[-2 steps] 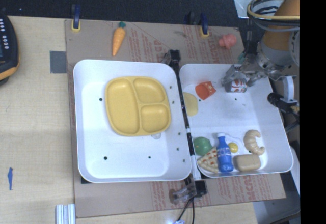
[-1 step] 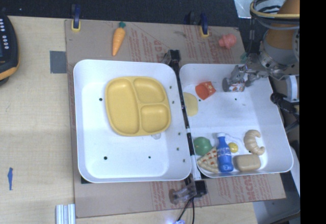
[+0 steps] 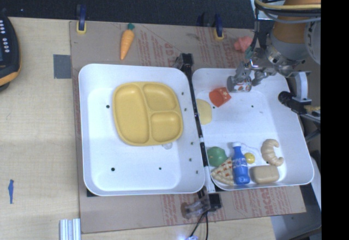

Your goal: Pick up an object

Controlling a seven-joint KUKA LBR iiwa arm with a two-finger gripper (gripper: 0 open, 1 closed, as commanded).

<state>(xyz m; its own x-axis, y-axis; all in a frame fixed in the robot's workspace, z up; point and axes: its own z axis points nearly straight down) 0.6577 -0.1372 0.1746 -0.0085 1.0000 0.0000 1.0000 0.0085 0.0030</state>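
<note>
My gripper [image 3: 241, 83] hangs low over the far end of the right bin [image 3: 292, 124], just right of a red block [image 3: 220, 96] and apart from it. A pale yellow round piece [image 3: 204, 112] lies against the bin's left wall. At the near end sit a green ball [image 3: 216, 154], a blue bottle [image 3: 239, 165], a pizza slice [image 3: 222, 172], a small yellow piece [image 3: 249, 157], a croissant [image 3: 271, 151] and a tan loaf [image 3: 265, 174]. I see nothing held in the gripper.
The left bin [image 3: 98, 168] holds a yellow divided plate [image 3: 147, 112]. A toy carrot [image 3: 126, 41] and a pink piece [image 3: 243, 43] lie on the board behind the bins. A black and orange device [image 3: 8, 51] rests at the far left.
</note>
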